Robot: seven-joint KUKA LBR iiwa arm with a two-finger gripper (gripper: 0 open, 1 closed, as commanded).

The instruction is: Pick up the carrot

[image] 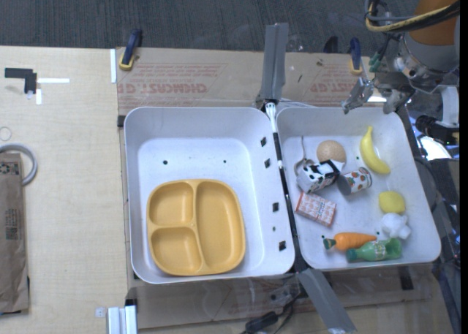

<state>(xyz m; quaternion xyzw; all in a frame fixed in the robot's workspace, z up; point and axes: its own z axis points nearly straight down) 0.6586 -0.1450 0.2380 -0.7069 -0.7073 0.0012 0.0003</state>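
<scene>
The carrot (352, 240) lies near the right bin's (420, 179) front edge, long axis left-right, touching a green bottle (376, 251). The gripper (373, 96), fingers spread and holding nothing, hangs over the far rim, well apart from it.

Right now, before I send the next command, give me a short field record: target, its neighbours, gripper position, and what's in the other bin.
target: orange carrot with green top, lying flat near the front edge of the right white bin
neighbours: green bottle touching its front side; small white toy to its right
gripper: two-finger gripper above the right bin's back rim, far from the carrot
left white bin: yellow divided plate
</scene>
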